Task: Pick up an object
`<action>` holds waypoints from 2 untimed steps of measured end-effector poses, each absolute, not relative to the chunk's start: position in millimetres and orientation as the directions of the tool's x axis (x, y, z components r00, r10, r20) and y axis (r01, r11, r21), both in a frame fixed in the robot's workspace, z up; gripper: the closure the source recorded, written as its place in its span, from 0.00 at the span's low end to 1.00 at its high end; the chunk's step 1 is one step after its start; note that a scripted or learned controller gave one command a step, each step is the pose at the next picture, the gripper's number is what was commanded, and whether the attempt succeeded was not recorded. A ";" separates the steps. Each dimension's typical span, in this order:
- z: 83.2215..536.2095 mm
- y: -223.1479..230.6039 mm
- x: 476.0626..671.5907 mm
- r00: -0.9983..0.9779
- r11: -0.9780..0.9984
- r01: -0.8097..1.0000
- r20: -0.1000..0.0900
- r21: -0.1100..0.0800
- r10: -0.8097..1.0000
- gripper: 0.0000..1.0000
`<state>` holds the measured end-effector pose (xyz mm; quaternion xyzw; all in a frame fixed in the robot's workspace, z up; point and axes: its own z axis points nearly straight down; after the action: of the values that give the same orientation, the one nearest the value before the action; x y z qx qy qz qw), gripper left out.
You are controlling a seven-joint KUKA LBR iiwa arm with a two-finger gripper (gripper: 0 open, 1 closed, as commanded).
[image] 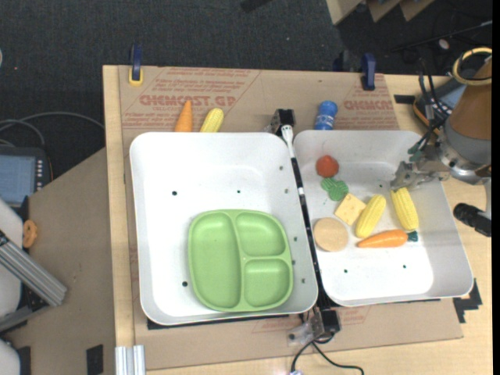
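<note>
Two white bins (156,209), three corn cobs (370,215), two carrots (383,239), one green plate (240,260)

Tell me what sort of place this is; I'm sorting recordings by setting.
Probably a robotics lab test bench: a robot arm reaches over two white bins, toy food like a plastic carrot lies inside, and loose cables run over the dark floor.

Two white bins (156,209) — the left one holds a pale green divided plate (240,260). In the right: a red tomato (327,165), dark green piece (336,187), yellow corn cobs (371,215), orange carrot (383,239) — and a tan disc (330,234).
</note>
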<state>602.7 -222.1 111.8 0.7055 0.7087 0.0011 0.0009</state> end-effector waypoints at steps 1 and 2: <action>130.5 -177.8 533.1 0.001 -0.001 1.000 0.004 -0.006 1.000 1.00; 190.0 -106.5 496.5 -0.006 0.006 1.000 0.004 -0.001 1.000 1.00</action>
<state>496.5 -106.5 190.0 0.7048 0.7094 0.0014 -0.0018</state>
